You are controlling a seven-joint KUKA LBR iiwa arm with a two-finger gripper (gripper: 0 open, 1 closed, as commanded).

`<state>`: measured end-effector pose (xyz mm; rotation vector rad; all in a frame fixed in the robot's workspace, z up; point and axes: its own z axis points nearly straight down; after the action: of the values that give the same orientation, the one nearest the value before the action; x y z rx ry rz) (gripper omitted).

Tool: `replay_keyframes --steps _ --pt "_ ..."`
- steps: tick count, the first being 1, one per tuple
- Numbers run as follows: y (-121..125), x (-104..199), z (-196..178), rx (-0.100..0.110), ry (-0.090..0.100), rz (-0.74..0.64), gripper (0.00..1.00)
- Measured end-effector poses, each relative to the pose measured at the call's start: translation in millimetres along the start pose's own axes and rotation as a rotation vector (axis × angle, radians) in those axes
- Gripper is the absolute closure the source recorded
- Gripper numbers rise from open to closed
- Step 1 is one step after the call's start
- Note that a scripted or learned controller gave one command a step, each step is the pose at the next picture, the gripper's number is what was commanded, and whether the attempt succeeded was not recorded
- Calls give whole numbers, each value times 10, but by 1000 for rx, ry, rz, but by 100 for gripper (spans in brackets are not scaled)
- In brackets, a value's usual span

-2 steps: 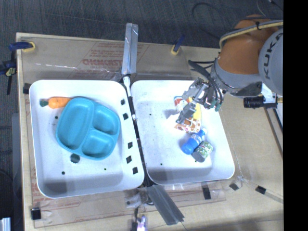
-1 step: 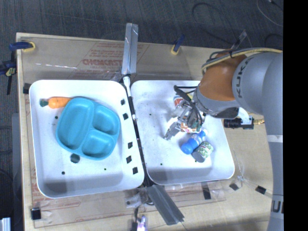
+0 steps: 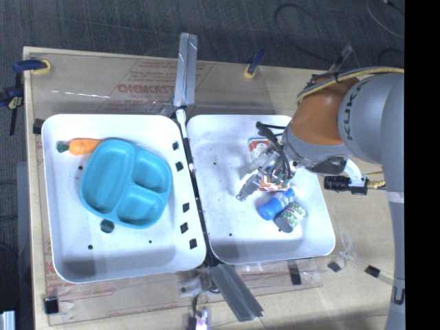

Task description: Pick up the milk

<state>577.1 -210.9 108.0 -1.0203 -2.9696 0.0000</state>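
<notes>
White and orange, the milk carton (image 3: 260, 146) is judged light, stiff, best gripped across flat sides. The gripper (image 3: 256, 184) is poised beside it; its opening cannot be told.

Hidden and cut off around the gripper (image 3: 256, 182)

The milk (image 3: 259, 145) just above the gripper is mostly covered by the wrist, its label unreadable. Whether the fingers grip anything is too cluttered to tell (cables cross them). The arm (image 3: 364, 115), to the gripper's right, runs off the frame.
</notes>
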Motion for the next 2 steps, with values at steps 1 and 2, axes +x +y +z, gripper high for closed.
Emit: replay_keyframes --steps 1,2 --pt "9 -5 -106 0 -1 -5 100" --pt "-232 307 -863 0 -5 -535 100"
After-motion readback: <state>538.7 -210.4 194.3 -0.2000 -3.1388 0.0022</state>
